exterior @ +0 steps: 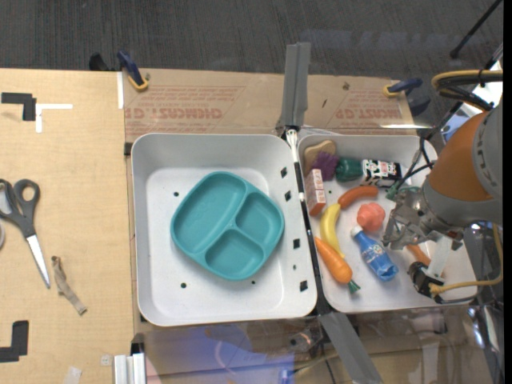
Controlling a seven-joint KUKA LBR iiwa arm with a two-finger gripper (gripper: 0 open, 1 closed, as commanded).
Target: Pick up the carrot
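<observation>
The arm (468, 162) comes in from the right and hangs over the right bin (448, 290), grey with its orange band showing above the wrist. The gripper (402, 229) sits low over the right part of that bin, just right of the blue bottle (374, 254) and below the red ball (370, 215). Whether the claw is open or closed, I cannot tell, because the metal parts blur together from up here.

The carrot (334, 261) lies at the near left of the right bin, close to the wall between the two bins, orange body slanting toward the near side with its green tip at the near end. It lies apart from the gripper, with the blue bottle between them. The banana (330, 224) lies just beyond the carrot, touching or almost touching its far end.

Further back sit a sausage (357, 194), a green toy (347, 168), a purple thing (324, 163) and a small red box (314, 189).

The left bin (152, 286) holds a teal divided plate (228, 226). Scissors (26, 222) lie far left on the bench.
</observation>
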